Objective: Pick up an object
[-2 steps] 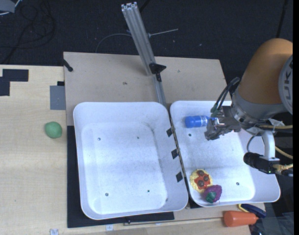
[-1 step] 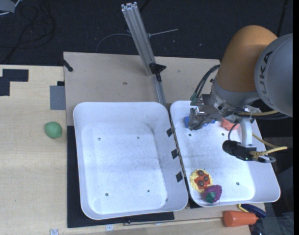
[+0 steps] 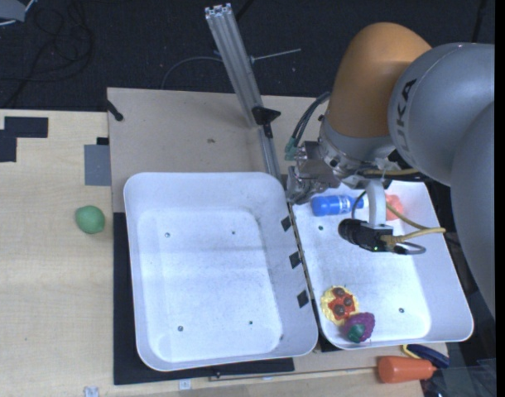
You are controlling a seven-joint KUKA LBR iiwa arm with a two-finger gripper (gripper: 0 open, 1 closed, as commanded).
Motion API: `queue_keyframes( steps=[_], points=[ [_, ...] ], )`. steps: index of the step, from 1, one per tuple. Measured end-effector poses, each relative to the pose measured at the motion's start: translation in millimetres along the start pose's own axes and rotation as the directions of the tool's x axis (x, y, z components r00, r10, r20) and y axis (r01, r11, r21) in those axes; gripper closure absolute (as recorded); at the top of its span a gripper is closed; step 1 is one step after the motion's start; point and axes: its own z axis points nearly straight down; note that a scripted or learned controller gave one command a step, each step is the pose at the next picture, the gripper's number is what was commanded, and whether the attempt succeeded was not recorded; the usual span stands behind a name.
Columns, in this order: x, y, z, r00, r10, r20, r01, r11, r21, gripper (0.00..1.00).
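Note:
In the right bin [image 3: 418,304] a blue bottle [image 3: 329,204] lies on its side near the far left corner. My gripper [image 3: 297,185] hangs at that corner, just left of the bottle and close to the wall between the bins. Nothing shows between the gripper and the bottle that tells of a hold. A yellow toy with red spots [image 3: 339,302] and a purple toy [image 3: 359,327] lie together at the bin's near edge. Something orange-pink [image 3: 393,204] peeks out from under the wrist at the far right.
The left bin [image 3: 153,222] stands beside the right one. A green ball [image 3: 90,219] rests on the bench left of the bins. An orange thing [image 3: 406,369] lies outside the right bin's near edge. A metal rail [image 3: 240,64] slants up behind the bins.

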Motion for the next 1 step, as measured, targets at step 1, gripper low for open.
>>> queue_keyframes(
  steps=[1],
  points=[
    [54.5, 25.9, 4.9, 1.000, 0.001, 0.000, -0.001, 1.000, 0.000, 1.00]
  ],
)
